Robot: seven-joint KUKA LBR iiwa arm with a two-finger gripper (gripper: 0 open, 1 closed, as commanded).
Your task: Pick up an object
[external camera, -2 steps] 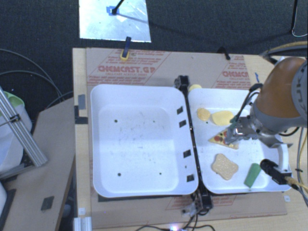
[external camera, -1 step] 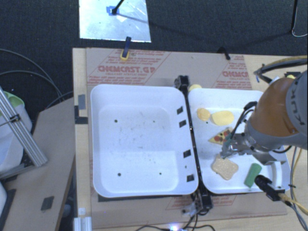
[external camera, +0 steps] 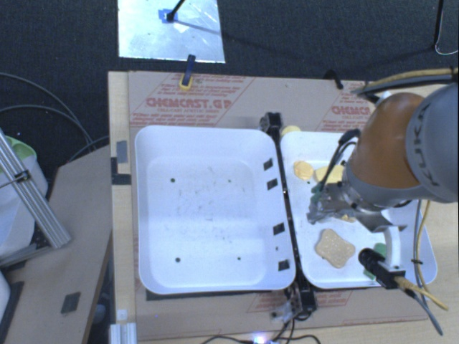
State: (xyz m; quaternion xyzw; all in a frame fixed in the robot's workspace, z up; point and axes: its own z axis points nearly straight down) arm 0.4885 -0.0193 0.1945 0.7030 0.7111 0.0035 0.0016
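1. My arm (external camera: 391, 149): grey, with an orange band above the wrist. It stands highest toward the lens and reaches in over the right bin (external camera: 305, 231).

2. My gripper (external camera: 320, 210): low over the right bin's floor, close to the wall that bin shares with its neighbour. Whether it is open or closed, I cannot tell. I see nothing held in it.

3. Tan piece (external camera: 335, 248): shaped like a slice of bread and lying flat on the floor of the right bin. It is just beside the gripper on the near side and appears to lie apart from it.

4. Yellow piece (external camera: 304, 170): on the same floor, near the gripper on its far side.

5. Second yellow piece (external camera: 334, 173): beside item 4 and closer to my wrist, partly hidden by a black cable.

6. Pale round thing (external camera: 290, 130): at the far rim of the right bin, well beyond the gripper.

7. Small green thing (external camera: 379, 249): on the arm's side of the gripper, past the tan piece. It is mostly hidden, so I cannot tell what kind of thing it is.

8. Left bin (external camera: 150, 192): white and shallow, across the shared wall from the gripper.

9. Worktop (external camera: 237, 95): covered in brown board with red lettering. It carries both bins.
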